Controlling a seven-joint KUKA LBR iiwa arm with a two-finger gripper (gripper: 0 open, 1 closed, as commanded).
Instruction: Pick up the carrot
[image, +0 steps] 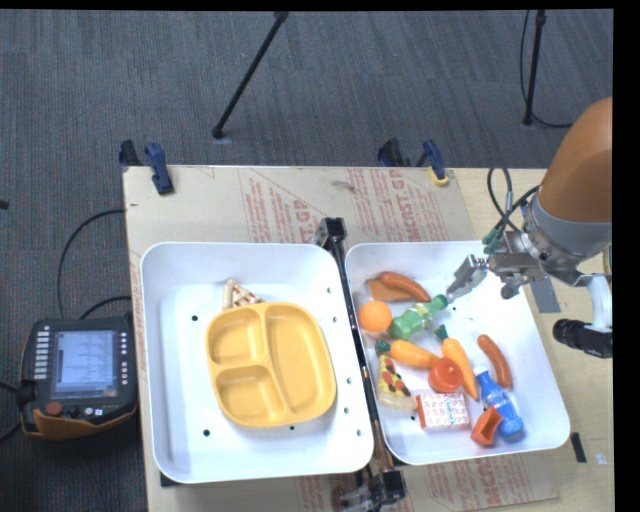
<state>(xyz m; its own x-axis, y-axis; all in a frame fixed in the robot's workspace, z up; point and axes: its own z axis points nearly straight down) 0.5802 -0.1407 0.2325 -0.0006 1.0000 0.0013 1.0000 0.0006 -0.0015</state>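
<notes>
carrot lies in the right bin, long axis slanting, thick end twd the gripper side up top, thin tip running down-right away from it. it sits below & a bit left of the gripper, apart, nothing touching it from above. gripper hangs over the bin's upper part w/ arm coming in from the right; fingers open or closed, can't tell from here. directly under the gripper: green bottle, just beside an orange. left of the gripper a brown sausage. 2nd small carrot touches near the main one, red tomato pressed against its lower side. red sausage & blue bottle on its far side. yellow divided plate in the left bin, well apart.
</notes>
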